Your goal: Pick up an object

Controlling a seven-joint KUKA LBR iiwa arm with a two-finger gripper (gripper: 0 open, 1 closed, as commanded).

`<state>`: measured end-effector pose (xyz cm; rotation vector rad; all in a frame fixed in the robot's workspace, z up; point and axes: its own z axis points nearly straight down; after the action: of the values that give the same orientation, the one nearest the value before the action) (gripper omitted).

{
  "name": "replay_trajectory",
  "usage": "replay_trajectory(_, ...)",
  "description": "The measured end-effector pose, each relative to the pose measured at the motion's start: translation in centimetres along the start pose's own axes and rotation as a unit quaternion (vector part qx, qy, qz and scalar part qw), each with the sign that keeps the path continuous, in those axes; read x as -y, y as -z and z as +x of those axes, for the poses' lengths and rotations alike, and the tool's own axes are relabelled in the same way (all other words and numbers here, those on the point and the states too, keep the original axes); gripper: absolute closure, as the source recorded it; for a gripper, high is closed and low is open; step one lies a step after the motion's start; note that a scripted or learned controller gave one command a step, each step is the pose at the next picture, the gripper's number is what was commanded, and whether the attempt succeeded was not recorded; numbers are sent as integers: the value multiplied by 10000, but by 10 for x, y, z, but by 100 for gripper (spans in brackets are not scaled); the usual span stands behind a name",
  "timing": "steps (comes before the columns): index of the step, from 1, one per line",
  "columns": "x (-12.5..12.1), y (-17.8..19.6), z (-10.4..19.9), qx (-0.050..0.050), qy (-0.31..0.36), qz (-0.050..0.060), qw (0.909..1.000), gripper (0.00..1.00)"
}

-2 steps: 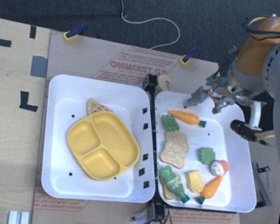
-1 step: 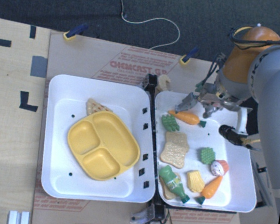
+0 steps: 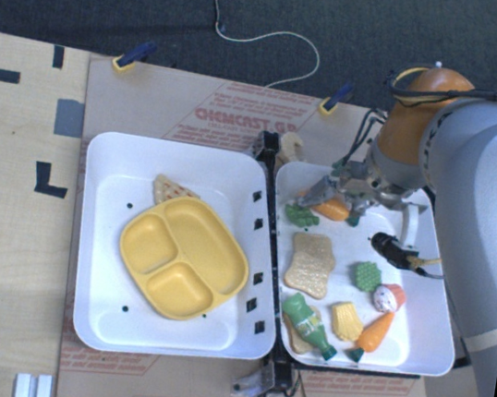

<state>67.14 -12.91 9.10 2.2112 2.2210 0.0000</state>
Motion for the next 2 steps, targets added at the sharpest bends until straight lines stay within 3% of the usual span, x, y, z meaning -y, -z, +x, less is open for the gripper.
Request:
replay_trajectory(1,-1,16,-2,22,6,-1,10000,100)
replay_trajectory(2,-2,77,-7,-23,-12,10,10000,100)
